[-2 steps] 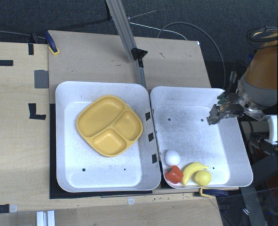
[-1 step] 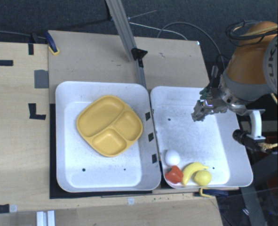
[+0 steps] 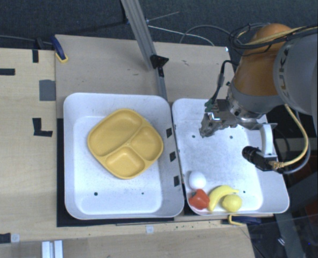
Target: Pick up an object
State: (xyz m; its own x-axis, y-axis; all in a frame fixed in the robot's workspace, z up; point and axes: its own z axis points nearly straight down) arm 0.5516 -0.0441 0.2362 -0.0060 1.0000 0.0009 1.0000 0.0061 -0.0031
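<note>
Pincer (image 3: 208, 127) hangs over the bare upper part of the right bin (image 3: 255, 198); cannot tell its state at this slant. Pickable items sit clustered in that bin's near-left corner: white egg (image 3: 196, 179), red piece (image 3: 200, 199), banana (image 3: 220, 194), yellow fruit (image 3: 232, 202). Yellow divided tray (image 3: 125, 143) occupies the left bin (image 3: 78, 160). Pincer well apart from the cluster; likely needs repositioning.

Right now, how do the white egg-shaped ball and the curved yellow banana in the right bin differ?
The white egg-shaped ball is round and pale; the curved yellow banana is long and bent. The ball lies farther from the bin's near wall; the banana is beside a red piece. Both lie in the right bin's near corner.
</note>
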